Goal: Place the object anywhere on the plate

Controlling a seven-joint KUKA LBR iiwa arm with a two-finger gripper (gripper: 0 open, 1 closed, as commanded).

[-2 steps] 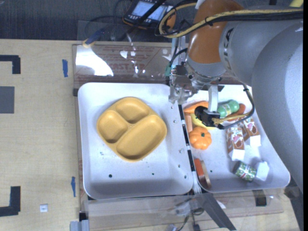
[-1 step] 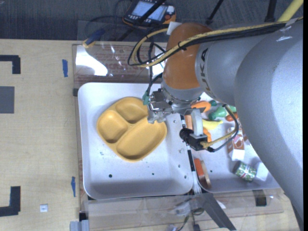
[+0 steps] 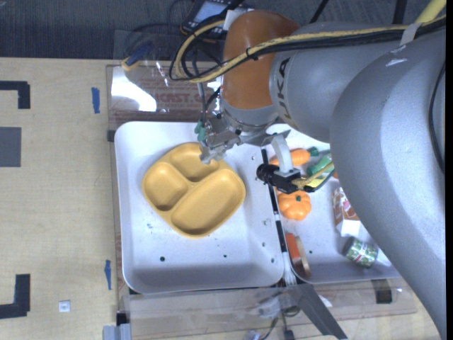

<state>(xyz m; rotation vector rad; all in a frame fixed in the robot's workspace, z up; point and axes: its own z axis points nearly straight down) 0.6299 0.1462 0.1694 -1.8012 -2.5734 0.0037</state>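
While gripper (image 3: 210, 149) hovers over one yellow plate (image 3: 195, 190), grip unreadable; two bins (image 3: 141, 253); one pumpkin (image 3: 294, 205), stem up.

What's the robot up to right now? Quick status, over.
Gripper low over yellow plate, upper edge. Nothing seen in it. Small pumpkin and other items in right bin. Plate unobstructed.

Grey industrial robot arm (image 3: 375, 112) with a rounded orange band (image 3: 251, 55) above its wrist.

Smooth matte-grey curved casings carry dark lettering beside the orange band; a yellow cable (image 3: 311, 37) and black cable run along the casing past the band. Below the band sits a small metallic two-finger gripper (image 3: 210, 151) with greenish fittings.
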